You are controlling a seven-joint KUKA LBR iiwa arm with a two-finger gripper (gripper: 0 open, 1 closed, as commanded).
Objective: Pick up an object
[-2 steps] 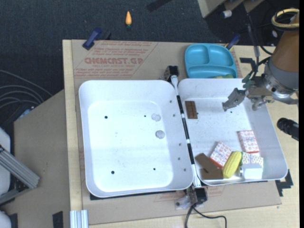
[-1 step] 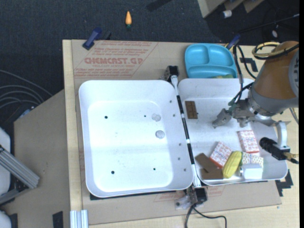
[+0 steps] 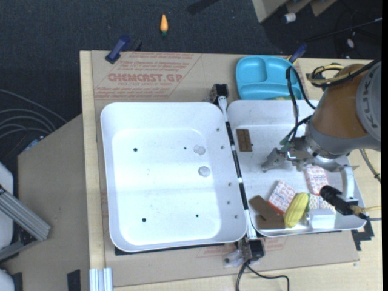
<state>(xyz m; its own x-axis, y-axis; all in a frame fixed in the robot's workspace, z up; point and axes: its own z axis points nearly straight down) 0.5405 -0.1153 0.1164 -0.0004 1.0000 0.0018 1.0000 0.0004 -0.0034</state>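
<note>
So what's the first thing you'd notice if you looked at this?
Probably the big grey and orange robot arm reaching in from the right, over the right bin. Below it sits a heap of small things, with a yellow corn cob standing out. Behind that bin rests a bright blue tray.

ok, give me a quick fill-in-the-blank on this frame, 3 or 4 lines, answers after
1. The pincer hangs over the ____ bin.
2. The yellow corn cob lies near that bin's ____ edge.
3. A small brown block lies close to the ____ between the two bins.
4. The light blue tray sits on the bench, ____ the bins.

Missing words: right; front; divider; outside
</note>
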